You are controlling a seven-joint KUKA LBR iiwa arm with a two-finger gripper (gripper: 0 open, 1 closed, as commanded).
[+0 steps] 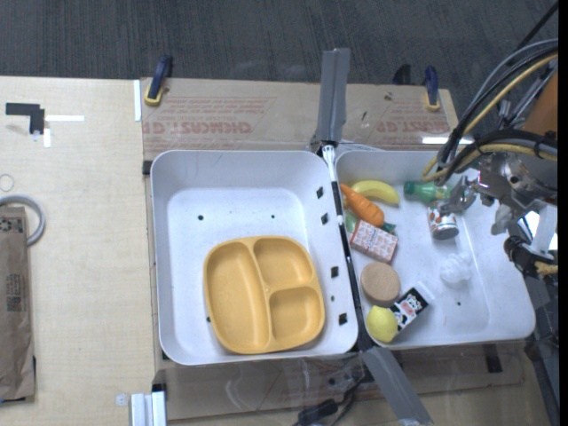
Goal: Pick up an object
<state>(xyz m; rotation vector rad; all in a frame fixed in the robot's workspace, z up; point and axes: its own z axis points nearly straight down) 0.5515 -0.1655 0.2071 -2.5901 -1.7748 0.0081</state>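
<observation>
The right bin (497, 327) holds a banana (375, 190), a carrot (364, 205), a green bottle (424, 188), a pink patterned box (373, 240), a round tan disc (381, 282), a lemon (381, 323), a black-and-white carton (410, 307) and a clear plastic piece (455, 269). My gripper (451, 209) hangs over the upper middle of this bin, just right of the green bottle's end. A small silvery, red-marked piece (444, 225) sits right under it; I cannot tell whether it is an object or part of the gripper.
A yellow divided plate (264, 293) lies in the left bin (177, 238). A grey divider bar (334, 96) runs between the bins. Cables and the arm (519, 171) crowd the right bin's far right side. Cardboard (240, 114) lies behind the bins.
</observation>
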